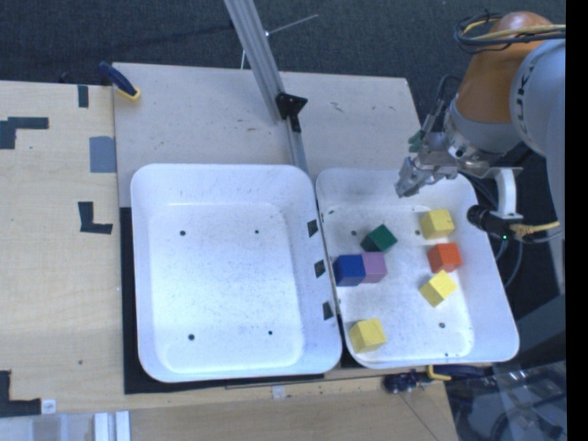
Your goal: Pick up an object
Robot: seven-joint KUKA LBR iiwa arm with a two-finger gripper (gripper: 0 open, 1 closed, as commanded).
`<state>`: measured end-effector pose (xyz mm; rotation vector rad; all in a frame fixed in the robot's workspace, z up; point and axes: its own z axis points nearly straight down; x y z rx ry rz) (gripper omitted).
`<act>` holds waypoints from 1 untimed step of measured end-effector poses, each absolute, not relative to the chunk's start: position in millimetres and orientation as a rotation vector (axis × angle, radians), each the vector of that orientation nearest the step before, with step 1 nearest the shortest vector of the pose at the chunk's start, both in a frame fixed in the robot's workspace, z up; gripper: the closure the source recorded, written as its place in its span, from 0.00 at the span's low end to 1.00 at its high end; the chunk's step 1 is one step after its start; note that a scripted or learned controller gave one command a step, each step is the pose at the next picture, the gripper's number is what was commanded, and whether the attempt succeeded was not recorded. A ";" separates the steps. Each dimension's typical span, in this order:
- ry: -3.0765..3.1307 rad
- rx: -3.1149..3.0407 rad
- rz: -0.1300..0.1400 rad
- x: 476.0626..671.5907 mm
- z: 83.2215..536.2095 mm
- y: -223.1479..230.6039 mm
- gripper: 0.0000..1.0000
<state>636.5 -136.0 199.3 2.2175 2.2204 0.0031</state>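
The gripper (411, 184) hovers over the far part of the right bin (487, 338), nothing between its fingers; whether they are spread cannot be told. This looks like the approach step. A yellow cube (436, 222) sits just beside and nearest; the green cube (378, 239) lies near. Next, it must descend squarely over one.

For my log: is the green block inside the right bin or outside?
Inside. The green block rests on the right bin's floor, near the blue block.
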 end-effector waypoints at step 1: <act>2.220 2.217 0.004 637.6 248.5 -135.8 1.00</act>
